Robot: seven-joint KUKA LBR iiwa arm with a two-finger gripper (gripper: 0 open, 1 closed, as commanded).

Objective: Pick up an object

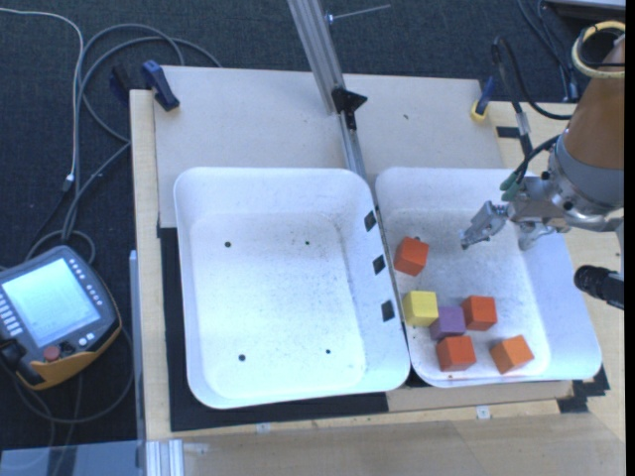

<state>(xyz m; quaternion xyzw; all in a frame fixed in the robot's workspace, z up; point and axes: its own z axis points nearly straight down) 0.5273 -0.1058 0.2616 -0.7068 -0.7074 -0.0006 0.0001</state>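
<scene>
Hovering over the right bin, the hand hung above bare floor, fingers unclear, apart from the orange cube and clustered blocks.

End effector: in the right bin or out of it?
In. The end effector hangs over the right bin, within its rim, right of the lone orange block.

I count six blocks in the right bin. An orange block sits apart near the divider. Below it, a yellow block touches a purple block, with three more orange blocks clustered around.
</scene>
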